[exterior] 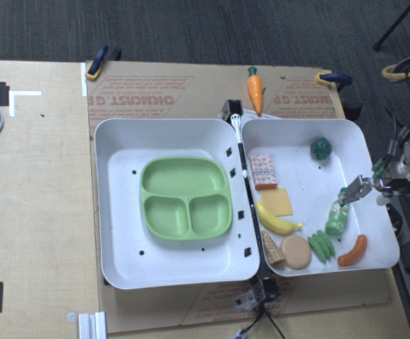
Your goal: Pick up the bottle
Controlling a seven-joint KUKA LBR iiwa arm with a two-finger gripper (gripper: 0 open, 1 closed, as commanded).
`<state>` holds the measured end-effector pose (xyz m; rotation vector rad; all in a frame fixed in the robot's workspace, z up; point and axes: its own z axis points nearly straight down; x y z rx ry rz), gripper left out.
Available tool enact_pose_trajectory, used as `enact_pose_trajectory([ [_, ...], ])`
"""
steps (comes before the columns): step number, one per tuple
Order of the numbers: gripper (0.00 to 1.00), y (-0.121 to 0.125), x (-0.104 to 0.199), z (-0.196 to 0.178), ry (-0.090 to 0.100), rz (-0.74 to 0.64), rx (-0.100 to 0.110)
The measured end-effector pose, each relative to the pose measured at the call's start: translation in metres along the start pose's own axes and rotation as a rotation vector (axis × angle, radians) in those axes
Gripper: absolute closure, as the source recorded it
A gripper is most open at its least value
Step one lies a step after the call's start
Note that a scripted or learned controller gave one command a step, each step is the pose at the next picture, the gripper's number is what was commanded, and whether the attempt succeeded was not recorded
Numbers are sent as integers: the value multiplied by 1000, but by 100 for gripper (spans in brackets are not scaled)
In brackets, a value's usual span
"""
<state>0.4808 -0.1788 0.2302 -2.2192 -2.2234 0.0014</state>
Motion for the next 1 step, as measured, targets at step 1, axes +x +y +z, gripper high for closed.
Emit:
enact_pose_trajectory([
  [1, 100, 1, 0, -9, -1, 0, 0],
])
